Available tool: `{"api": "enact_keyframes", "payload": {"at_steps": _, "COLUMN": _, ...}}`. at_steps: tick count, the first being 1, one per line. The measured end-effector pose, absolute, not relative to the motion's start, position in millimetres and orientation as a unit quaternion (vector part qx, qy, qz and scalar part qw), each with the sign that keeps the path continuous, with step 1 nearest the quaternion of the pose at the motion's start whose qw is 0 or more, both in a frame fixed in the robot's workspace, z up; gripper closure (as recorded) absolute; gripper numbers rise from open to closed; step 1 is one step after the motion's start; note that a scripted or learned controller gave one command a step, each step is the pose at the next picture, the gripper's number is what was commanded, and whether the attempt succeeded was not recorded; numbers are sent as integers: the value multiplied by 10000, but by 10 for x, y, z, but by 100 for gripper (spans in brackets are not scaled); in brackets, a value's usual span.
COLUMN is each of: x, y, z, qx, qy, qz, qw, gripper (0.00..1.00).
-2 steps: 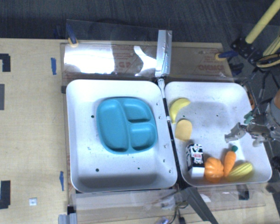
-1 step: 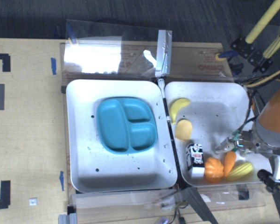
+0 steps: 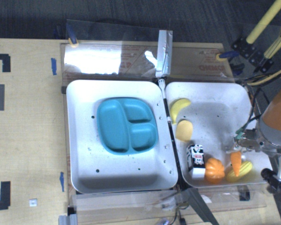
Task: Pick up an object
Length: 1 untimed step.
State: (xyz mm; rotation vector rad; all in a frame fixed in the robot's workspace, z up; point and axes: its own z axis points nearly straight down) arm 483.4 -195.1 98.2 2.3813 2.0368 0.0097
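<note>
The right bin (image 3: 215, 97) holds several toy foods. A yellow banana-like piece (image 3: 179, 108) lies at its upper left, with a pale yellow lemon (image 3: 184, 130) just below it. A black-and-white carton (image 3: 195, 159) stands near the front wall beside an orange round fruit (image 3: 214, 169). A small orange carrot (image 3: 235, 162) and a yellow piece (image 3: 242, 169) lie at the front right. My gripper (image 3: 242, 143) reaches in from the right and sits directly above the carrot, close to it or touching it.
The left bin (image 3: 79, 163) carries a blue divided plate (image 3: 127, 124) in its middle. A ridge (image 3: 169, 135) separates the two bins. Yellow bars and cables (image 3: 260, 41) stand behind the right bin's far right corner. The grey arm with its orange band (image 3: 275, 118) overhangs the right wall.
</note>
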Motion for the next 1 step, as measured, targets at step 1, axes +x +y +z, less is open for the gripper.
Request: {"api": "enact_keyframes", "payload": {"at_steps": 1, "x": 4856, "y": -1403, "z": 2256, "qx": 7380, "qy": 6748, "qz": 23, "qw": 24, "gripper": 100}}
